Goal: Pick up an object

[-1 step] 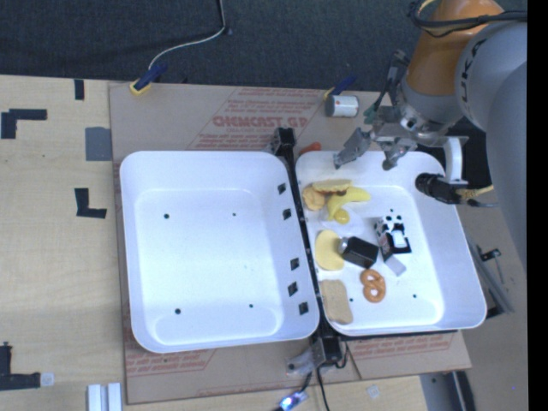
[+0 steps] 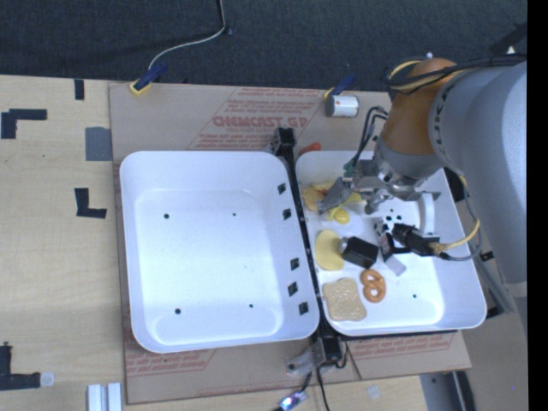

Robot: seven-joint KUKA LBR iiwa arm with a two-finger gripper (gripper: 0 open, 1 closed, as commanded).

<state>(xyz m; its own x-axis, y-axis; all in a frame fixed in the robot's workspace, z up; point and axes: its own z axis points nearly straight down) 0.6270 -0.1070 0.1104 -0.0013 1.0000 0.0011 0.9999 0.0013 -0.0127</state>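
Observation:
The right bin (image 2: 428,302) holds several small items. A yellow piece (image 2: 312,197) lies near its top-left corner, with a small yellow ball (image 2: 342,217) just below it. Further down are a pale yellow disc (image 2: 328,250), a black block (image 2: 360,251), an orange pretzel (image 2: 372,285) and a tan slice of bread (image 2: 344,300). My gripper (image 2: 336,198) hangs low over the top-left part of this bin, right beside the yellow piece and above the small ball. I see nothing held in it.
The left bin (image 2: 205,247) sits beside the right one, divided from it by a black clip strip (image 2: 294,229). A small grey piece (image 2: 396,265) lies right of the black block. The arm's body (image 2: 479,144) covers the right bin's far right corner.

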